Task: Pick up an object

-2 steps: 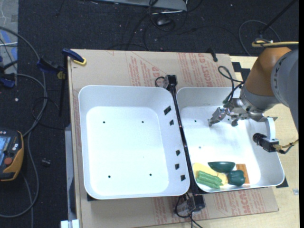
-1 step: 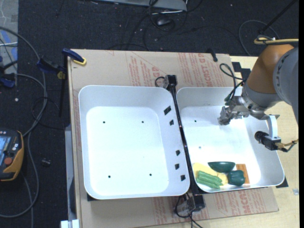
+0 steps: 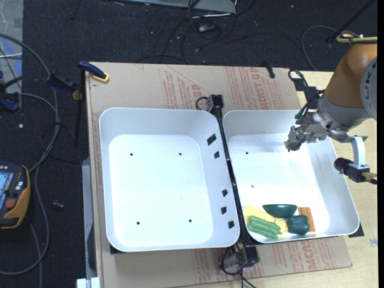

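Above the right bin [image 3: 336, 161] hangs the gripper [image 3: 294, 141] (grip state unclear), objects [image 3: 280, 218] well apart

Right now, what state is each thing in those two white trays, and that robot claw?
gripper: above the right bin's far end, holding nothing visible
dark green bowl: lying in right bin's near corner
light green ridged toy: lying flat beside the bowl
teal block: resting by the bowl
left bin: level on bench

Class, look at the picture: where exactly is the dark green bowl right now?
The dark green bowl lies in the right bin, at its near edge, between the light green piece and the orange block.
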